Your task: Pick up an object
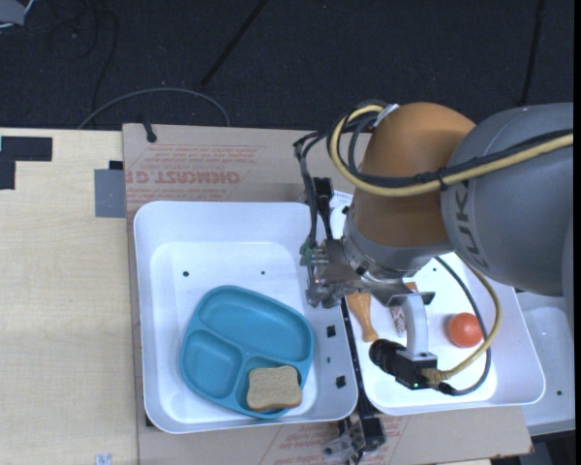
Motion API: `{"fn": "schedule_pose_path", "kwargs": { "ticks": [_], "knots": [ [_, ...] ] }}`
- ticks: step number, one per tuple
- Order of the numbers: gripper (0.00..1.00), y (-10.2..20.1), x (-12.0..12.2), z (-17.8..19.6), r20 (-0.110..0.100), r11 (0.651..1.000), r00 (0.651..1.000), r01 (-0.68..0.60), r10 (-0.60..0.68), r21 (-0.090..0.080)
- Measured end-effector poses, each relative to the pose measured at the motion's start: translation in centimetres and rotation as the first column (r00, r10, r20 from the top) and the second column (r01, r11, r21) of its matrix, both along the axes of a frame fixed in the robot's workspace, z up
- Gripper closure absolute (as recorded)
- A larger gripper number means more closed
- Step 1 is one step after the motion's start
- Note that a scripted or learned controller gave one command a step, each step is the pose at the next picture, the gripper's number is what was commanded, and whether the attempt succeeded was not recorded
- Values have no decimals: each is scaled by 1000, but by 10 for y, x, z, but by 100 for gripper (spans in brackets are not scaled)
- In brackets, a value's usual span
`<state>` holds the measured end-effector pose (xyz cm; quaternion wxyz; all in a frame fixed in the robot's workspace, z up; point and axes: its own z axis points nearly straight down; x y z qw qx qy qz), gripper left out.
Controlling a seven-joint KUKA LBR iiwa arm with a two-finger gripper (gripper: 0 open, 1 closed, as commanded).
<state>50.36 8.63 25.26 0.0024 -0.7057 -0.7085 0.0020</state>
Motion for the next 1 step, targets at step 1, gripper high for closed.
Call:
{"fn": "schedule_pose_path", "kwargs": {
  "ticks": [1],
  "knots": [
    [0,-2,0,0,1,1000,1000,3,-3,-1]
  ]
}}
